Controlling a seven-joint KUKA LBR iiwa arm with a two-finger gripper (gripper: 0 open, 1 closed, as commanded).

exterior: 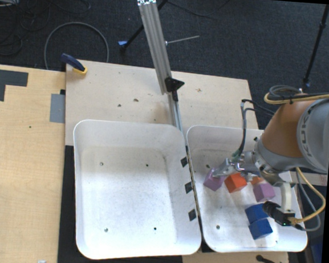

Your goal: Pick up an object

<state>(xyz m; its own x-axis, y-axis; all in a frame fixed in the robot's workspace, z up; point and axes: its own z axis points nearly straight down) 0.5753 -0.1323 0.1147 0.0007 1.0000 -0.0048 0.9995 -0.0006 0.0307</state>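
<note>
The arm (299, 134) (grey, with an orange band above the wrist) is seen reaching into the right bin (220, 144) from the right. Its gripper (237, 167) is lowered among the blocks near the middle of that bin. An orange block (235, 182) lies directly below the gripper, touching or very nearly touching it; whether the block sits between the fingers cannot be told, and the gripper's opening cannot be judged from this angle.

Positions are given relative to the orange block. A purple block (213, 181) lies just beside it on the left. A second purple block (264, 192) lies just beside it on the right. Two blue blocks are found lower right of it: the darker one (256, 212) nearer, the brighter one (261, 228) beyond, the two touching each other close to the bin's front rim.

The left bin (89, 144) stands well to the left of the orange block, its wall meeting that of the right bin. A slanted metal rail (157, 47) rises above and left of the block, behind both bins.
</note>
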